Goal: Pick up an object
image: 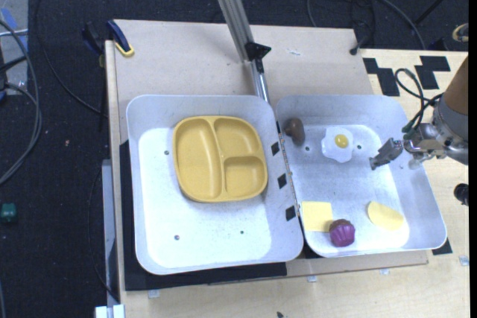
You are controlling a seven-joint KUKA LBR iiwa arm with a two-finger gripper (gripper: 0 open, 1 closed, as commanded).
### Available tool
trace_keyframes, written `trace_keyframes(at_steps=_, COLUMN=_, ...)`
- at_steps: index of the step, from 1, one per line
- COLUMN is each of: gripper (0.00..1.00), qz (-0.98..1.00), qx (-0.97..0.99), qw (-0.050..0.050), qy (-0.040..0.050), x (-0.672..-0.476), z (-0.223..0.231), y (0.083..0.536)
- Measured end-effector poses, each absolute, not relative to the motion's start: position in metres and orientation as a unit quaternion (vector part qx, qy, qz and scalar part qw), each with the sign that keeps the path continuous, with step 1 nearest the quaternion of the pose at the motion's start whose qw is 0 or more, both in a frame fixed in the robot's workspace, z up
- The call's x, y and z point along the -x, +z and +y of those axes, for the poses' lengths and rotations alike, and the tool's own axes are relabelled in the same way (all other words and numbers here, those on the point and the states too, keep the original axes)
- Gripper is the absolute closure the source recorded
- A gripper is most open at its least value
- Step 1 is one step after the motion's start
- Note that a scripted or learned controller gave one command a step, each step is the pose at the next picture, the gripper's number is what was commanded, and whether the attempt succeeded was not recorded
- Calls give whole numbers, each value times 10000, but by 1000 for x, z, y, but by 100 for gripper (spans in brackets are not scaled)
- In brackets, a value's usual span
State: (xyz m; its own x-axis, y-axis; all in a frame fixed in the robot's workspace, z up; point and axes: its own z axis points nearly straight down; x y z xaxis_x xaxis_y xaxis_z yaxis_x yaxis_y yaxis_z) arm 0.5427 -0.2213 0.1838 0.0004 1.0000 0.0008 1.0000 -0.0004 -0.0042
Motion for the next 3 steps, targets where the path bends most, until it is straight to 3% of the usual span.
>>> trace_keyframes(at_steps=1, gripper=0, qz=-7073, qx=7070, qw=17, qy=9, x=-545, z=-215, y=138)
trace_keyframes(at_steps=2, gripper=100, qz=-7072, qx=7070, qw=-7, qy=0, x=-546, z=-215, y=151)
trace_keyframes(at_steps=3, gripper=100, qz=-7080, qx=7062, qw=-35, qy=-12, x=-558, z=-218, y=203)
